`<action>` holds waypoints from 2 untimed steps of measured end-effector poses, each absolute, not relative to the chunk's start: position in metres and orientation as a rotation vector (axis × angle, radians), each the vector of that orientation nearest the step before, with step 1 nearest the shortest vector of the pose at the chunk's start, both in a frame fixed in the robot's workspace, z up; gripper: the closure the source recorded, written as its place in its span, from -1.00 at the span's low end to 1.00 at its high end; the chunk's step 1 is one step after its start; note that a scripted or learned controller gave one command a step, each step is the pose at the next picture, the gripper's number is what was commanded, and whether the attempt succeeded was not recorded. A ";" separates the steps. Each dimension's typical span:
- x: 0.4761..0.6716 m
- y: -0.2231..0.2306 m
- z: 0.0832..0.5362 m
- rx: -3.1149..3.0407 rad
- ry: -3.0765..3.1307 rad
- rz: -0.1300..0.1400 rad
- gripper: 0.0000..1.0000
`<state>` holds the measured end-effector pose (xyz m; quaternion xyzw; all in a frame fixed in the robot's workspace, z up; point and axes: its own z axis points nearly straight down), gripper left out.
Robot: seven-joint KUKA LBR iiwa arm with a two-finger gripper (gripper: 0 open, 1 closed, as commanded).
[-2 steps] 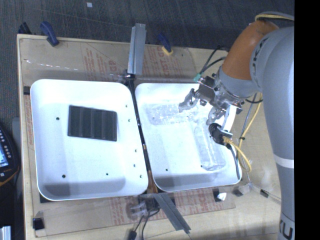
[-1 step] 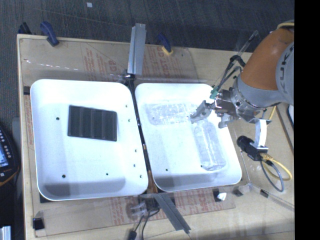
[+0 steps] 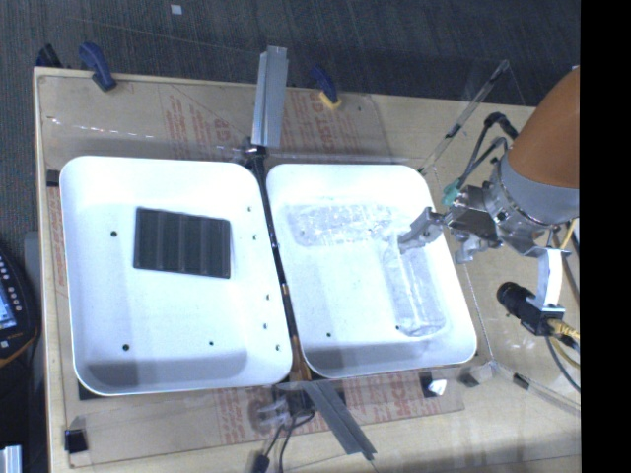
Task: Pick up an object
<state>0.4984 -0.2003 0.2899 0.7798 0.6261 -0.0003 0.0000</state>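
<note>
The bench (image 3: 59,116) carries two shallow white bins set side by side, their inner rims almost touching along a dark seam. In the left bin (image 3: 89,343) a flat dark rectangular pad (image 3: 182,242) with faint ribs lies a little toward the far edge, its long axis running roughly parallel to that far edge, across the bin from its left wall toward the seam; it is well apart from every wall. In the right bin (image 3: 335,353) lies a clear plastic piece (image 3: 380,254) shaped like an L: one limb stretches along the far edge of the bin, from near the seam toward the right wall, and the other limb turns at the far right corner and runs along the right wall toward the near edge, ending close to the near right corner. It is transparent and hard to make out against the white floor, so its exact outline is uncertain. The gripper (image 3: 426,227) reaches over the right rim of the right bin, near its far right corner, and sits just at or above the bend of the clear piece; whether it touches the plastic cannot be told. How the tool stands, open or closed, cannot be told here. Blue clamps (image 3: 99,67) grip the far edge of the bench.
</note>
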 end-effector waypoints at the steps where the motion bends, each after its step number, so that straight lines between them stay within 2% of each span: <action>1: 0.497 -0.199 0.304 2.116 2.317 0.000 -1.00; 2: 0.478 -0.209 0.294 2.170 2.275 -0.003 -1.00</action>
